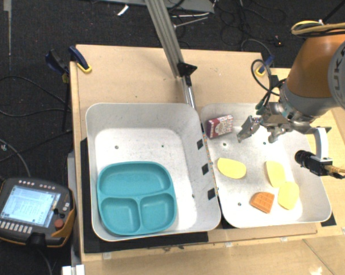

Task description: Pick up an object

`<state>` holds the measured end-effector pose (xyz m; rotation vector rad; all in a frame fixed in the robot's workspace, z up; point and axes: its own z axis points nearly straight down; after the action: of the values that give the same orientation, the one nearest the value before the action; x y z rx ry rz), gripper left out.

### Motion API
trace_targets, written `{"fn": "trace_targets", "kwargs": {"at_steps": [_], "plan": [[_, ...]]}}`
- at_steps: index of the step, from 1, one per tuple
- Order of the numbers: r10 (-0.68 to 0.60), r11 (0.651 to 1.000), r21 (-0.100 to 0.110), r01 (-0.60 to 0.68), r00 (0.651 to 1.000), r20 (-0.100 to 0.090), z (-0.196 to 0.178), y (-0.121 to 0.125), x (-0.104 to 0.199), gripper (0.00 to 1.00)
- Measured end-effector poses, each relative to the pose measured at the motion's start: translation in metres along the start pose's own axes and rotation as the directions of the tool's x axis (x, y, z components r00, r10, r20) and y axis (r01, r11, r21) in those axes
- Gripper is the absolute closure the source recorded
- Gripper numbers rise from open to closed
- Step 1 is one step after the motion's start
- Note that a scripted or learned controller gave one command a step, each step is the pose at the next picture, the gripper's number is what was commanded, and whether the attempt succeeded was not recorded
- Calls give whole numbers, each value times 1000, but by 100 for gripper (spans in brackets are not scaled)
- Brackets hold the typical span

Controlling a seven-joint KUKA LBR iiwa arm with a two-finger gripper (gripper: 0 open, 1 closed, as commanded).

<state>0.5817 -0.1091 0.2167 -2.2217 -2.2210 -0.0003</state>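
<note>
The right bin holds a small maroon carton at its back left. A yellow oval piece lies mid-bin, and two more yellow pieces and an orange waffle-like piece lie toward the front right. My gripper hangs above the back of this bin, just right of the carton. It is open, its two dark fingers spread apart with nothing between them.
The left bin carries a teal divided tray. A slanted aluminium pole ends at the bins' back edge. A black fitting sticks out from the arm over the right bin. A teach pendant lies off the bench, left.
</note>
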Motion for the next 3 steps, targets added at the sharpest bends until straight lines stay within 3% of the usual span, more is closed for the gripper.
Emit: {"fn": "trace_targets", "kwargs": {"at_steps": [1, 2, 3], "plan": [[-3, 1000, -3, 3, 1000, 1, -10, 18, -8, 0], [-11, 1000, -2, 11, 1000, -3, -34, 16, 125, 0], [-5, 1000, 4, 5, 1000, 1, 9, 35, 127, 0]]}}
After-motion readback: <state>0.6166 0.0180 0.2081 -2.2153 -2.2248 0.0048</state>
